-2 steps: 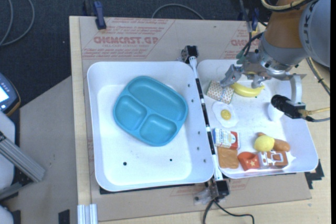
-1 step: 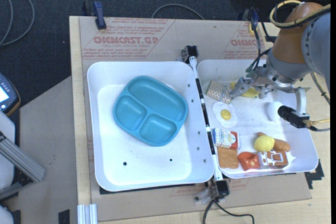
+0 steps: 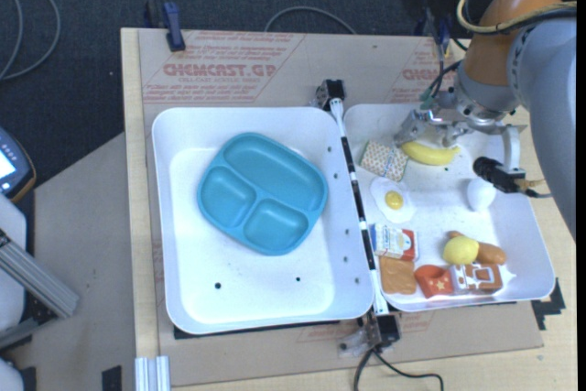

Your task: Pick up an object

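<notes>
Banana (image 3: 430, 154), yellow, lying at the far end of the right bin (image 3: 526, 224), long axis running roughly left-right across the bin, directly beneath the gripper (image 3: 438, 125), which hangs just above it, finger spread not discernible

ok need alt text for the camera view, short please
A grey robot arm's pincer sits just above a toy banana in the right white bin, among a fried egg, lemon and other toy foods. The left bin holds a blue divided plate.
</notes>
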`<state>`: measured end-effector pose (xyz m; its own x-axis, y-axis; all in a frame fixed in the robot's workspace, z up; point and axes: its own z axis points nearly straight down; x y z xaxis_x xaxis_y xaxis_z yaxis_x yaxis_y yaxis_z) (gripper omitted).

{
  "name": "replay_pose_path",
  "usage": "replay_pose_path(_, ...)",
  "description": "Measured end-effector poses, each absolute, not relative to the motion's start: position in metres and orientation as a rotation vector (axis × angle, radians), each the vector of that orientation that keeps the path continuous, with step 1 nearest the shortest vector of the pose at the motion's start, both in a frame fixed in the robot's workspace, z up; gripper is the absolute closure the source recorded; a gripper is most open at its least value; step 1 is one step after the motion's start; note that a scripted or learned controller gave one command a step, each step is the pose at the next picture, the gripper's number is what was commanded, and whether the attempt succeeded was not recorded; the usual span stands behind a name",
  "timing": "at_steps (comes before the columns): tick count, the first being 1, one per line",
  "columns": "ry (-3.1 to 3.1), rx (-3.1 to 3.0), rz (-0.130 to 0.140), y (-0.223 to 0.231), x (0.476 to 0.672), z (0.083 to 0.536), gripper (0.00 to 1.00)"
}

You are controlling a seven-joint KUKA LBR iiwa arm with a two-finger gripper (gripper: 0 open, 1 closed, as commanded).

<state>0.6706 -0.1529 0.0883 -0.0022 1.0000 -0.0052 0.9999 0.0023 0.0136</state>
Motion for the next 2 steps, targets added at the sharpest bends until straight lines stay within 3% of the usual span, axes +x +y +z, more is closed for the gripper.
replay_pose_path(1,2.218,2.214,0.003,-0.1517,0.6678,0.0958,1.00)
replay_pose_path(2,2.219,2.214,0.002,-0.1514,0.6677,0.0954,0.00)
